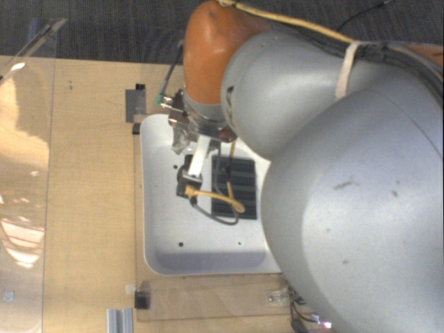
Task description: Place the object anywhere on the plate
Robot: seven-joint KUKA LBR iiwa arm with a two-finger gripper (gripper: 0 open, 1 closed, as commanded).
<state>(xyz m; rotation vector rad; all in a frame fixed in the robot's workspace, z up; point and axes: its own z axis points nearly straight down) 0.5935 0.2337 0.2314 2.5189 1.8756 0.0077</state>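
Observation:
My gripper (208,159) hangs below the orange wrist band (208,54), low over the far part of the left white bin (156,255). The wrist and its fittings cover the gripper's tip. The bin floor that I see, to the left and in front of the gripper, is bare white with two small dark specks. The grey arm (347,172) covers the whole right half of the view and hides whatever lies beneath it.
The bin sits on a wooden bench (90,186). Small dark brackets stand at its far-left corner (137,103) and near-left corner (142,299). A clear panel (28,151) covers the bench's left side.

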